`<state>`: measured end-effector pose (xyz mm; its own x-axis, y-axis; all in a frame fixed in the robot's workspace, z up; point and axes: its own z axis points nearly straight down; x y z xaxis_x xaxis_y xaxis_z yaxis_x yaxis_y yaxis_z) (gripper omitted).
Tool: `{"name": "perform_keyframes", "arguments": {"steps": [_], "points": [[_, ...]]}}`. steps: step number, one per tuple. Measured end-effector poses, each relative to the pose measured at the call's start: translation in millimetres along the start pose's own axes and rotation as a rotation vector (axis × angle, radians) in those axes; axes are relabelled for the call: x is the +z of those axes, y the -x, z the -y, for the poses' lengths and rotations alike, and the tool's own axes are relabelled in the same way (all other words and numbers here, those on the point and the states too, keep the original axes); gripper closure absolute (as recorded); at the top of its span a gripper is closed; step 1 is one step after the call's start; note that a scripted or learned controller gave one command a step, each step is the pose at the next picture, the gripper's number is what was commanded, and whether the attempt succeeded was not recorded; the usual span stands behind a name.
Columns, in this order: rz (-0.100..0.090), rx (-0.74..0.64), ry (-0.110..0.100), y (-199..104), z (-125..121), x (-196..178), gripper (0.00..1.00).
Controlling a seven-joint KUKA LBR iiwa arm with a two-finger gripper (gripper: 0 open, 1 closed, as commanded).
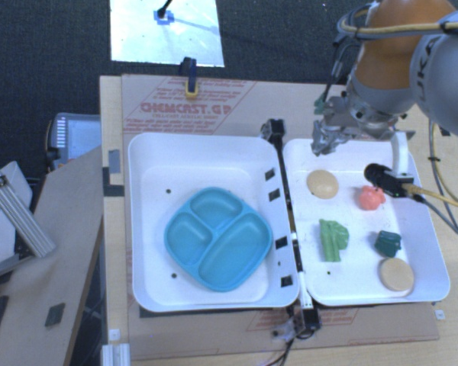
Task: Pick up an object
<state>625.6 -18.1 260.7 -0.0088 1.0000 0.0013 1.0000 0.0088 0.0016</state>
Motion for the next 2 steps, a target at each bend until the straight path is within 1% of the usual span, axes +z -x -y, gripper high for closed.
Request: {"name": "perform_keyframes", "arguments": {"steps": [1,2], "points": [[0.001,0.000,0.002,-53.3,-18.4,7.2,1.00],[0.000,0.000,0.000,-101.1,-28.7,23.6,1.00]]}}
